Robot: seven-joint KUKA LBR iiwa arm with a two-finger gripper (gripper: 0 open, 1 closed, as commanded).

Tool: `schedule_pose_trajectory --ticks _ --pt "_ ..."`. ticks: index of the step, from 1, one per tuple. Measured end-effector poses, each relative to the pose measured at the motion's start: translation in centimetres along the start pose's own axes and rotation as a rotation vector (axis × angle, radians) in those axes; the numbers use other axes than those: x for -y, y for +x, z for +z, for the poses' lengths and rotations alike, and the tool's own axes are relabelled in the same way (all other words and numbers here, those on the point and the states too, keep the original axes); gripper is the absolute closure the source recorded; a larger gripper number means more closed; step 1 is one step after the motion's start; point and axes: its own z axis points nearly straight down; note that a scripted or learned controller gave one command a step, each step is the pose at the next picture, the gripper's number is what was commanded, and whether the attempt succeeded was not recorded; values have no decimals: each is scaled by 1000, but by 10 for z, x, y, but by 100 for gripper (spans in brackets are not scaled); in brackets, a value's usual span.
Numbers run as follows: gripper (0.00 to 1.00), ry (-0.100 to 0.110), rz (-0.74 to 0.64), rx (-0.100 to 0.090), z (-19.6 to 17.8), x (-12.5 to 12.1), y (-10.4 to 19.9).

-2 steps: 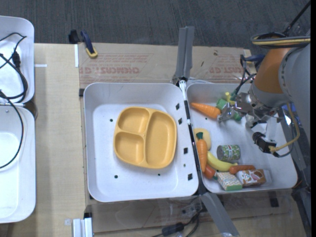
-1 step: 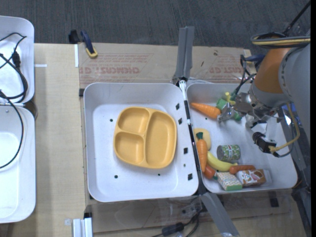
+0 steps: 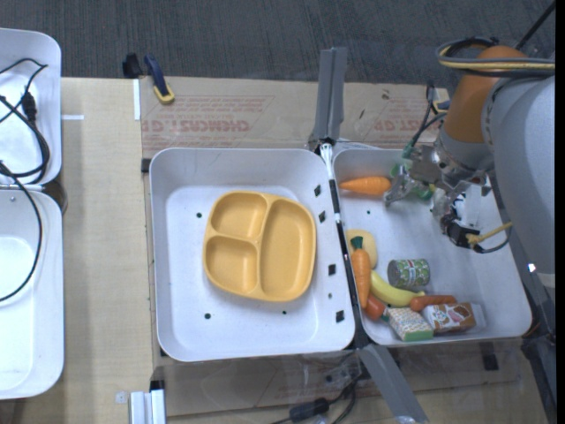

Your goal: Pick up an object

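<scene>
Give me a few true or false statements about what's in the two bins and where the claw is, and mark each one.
1. The yellow divided plate lies in the left bin. True.
2. The banana sits on the plate. False: it lies in the right bin, near the green can.
3. The claw is over the right bin, close to a carrot. True.
4. The can lies in the left bin. False: it is in the right bin.

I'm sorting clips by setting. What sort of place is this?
Probably a robot lab bench for picking trials: two white bins side by side, toy food such as a banana, and a grey arm reaching in.
</scene>
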Motion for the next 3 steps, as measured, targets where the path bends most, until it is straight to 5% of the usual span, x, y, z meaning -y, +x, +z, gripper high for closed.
schedule_pose_trajectory --ticks 1,2,3 --pt "0 0 10 -24 -3 -13 -21" --pt "100 -15 8 -14 -12 -15 -24" --pt "0 -9 4 -21 -10 -14 -19"
